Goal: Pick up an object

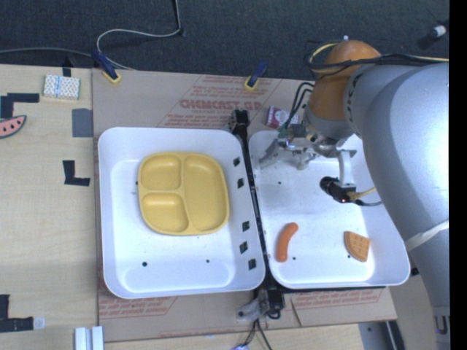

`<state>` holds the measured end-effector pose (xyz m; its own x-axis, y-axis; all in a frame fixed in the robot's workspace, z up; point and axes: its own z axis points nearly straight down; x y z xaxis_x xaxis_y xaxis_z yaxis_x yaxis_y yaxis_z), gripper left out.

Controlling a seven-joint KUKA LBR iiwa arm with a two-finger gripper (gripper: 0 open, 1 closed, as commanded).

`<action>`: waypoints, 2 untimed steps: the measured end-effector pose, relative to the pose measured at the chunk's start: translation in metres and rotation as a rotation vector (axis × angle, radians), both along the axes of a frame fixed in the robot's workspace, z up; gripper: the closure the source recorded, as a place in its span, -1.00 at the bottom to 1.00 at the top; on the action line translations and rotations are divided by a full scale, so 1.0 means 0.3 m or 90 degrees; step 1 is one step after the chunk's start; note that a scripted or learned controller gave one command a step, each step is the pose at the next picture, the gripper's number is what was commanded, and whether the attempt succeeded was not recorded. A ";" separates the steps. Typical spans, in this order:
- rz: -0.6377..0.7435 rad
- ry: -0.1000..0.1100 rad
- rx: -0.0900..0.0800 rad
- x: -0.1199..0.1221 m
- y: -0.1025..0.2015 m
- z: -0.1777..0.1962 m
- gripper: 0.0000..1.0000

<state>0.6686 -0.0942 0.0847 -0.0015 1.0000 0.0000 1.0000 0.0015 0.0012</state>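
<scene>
In the right bin (321, 275) an orange sausage-shaped toy (286, 241) lies near the front left. A tan waffle-like piece (357, 245) sits at the front right. My gripper (283, 159) hangs over the bin's back left part, well behind both items. It looks open, with nothing between its fingers. A yellow divided plate (182, 192) rests in the left bin (117, 268).
The grey arm (408, 144) covers the right bin's right side. A small black part with a red light (337, 189) hangs on a cable below the wrist. Black clips (246, 224) line the divider between the bins. A small packet (276, 115) lies behind the bins.
</scene>
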 end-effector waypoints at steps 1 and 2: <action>0.000 0.001 -0.001 -0.001 0.000 0.000 -1.00; 0.000 0.001 -0.001 -0.001 0.001 0.000 -1.00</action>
<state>0.6684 -0.0938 0.0847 -0.0014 1.0000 -0.0023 1.0000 0.0014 0.0001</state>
